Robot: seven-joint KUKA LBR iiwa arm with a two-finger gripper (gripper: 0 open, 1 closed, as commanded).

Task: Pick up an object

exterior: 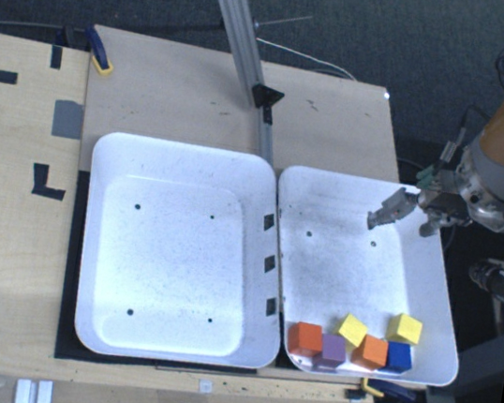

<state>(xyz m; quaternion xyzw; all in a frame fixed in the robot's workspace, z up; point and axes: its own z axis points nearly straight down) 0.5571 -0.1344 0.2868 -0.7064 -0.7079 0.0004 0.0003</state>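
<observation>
While blocks: six small cubes [350, 340], orange, purple, yellow, blue
Where: right bin [338, 257], near edge
Gripper [403, 216]: fingers spread, holding nothing, far right, well apart from cubes

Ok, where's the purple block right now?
The purple block lies at the near edge of the right bin, between the orange block and the yellow block.

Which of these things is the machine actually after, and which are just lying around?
Part of the job:
- claw
- orange block
- purple block
- yellow block
- second orange block
- blue block
- second yellow block
- right bin

Just lying about:
- left bin
- metal pole
- yellow-handled clamp
</observation>
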